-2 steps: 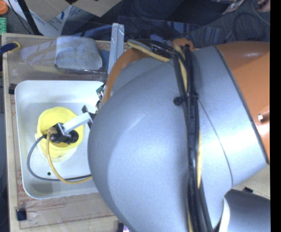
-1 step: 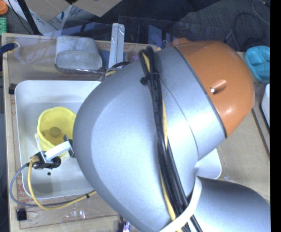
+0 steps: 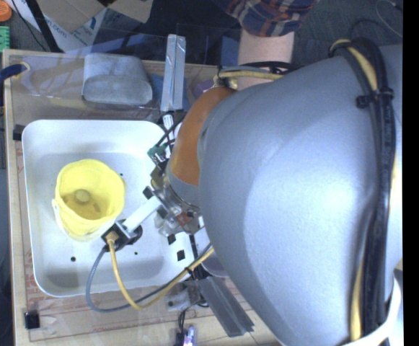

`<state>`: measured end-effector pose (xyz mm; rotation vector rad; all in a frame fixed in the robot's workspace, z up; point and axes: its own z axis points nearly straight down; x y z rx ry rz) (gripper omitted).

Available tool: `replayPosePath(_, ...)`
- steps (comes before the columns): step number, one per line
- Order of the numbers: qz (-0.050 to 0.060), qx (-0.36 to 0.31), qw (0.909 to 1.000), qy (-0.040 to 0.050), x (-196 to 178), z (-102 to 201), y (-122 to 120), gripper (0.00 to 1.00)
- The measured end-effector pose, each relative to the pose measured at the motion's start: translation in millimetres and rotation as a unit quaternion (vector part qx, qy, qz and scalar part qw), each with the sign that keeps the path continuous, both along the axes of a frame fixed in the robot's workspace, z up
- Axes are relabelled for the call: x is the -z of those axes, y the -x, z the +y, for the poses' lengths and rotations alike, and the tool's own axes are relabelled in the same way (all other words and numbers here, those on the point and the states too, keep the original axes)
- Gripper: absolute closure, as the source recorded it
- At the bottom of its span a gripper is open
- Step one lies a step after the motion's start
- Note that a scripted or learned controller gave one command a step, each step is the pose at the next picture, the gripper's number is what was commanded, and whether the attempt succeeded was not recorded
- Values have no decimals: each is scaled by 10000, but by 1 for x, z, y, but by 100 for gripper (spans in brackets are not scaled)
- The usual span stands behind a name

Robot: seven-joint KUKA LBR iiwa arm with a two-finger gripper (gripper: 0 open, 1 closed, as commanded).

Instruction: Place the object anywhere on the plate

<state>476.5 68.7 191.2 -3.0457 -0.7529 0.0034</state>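
bowl, yellow, sits near hand in bin.

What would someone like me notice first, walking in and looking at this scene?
The huge grey arm catches the eye first. It looms over the right half of the view, with an orange band where it narrows towards the wrist. Next comes a bright yellow dish, sitting in the left part of the white bin.

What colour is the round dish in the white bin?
The dish is yellow, shown best in the camera view.
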Motion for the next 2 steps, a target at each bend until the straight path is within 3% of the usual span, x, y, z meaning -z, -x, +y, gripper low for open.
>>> replayPosePath(1, 8, 301, 9995, 11, -26, 36, 1, 100)
replayPosePath(2, 15, 1302, 9915, 6, -1, 0, 0, 100)
